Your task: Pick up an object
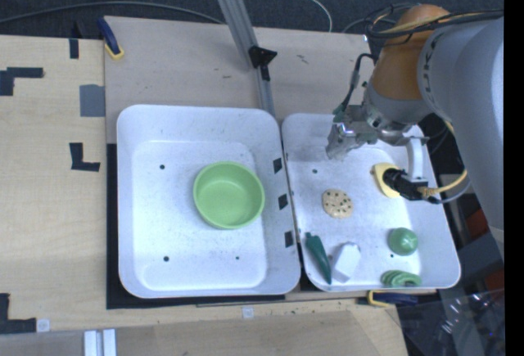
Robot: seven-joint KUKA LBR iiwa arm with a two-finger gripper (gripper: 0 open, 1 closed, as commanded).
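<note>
The tool (340, 141) hangs over the upper part of the right bin (304, 133), above bare floor; whether it is released or clenched cannot be told. Candidate objects lie below it in that bin: a speckled cookie (336, 203), a yellow piece (385, 179), a green ball (402, 241), a white block (346, 259). The left bin (139, 133) holds a green bowl (228, 195).

Camera view: one fixed camera, sitting above the table (188, 72) and looking down at a slant from moderate distance. It is taking in both white bins side by side, the left bin (131, 207) toward 9 o'clock, the right bin (307, 137) toward 3 o'clock. The arm (458, 76) is reaching in from 3 o'clock.
</note>
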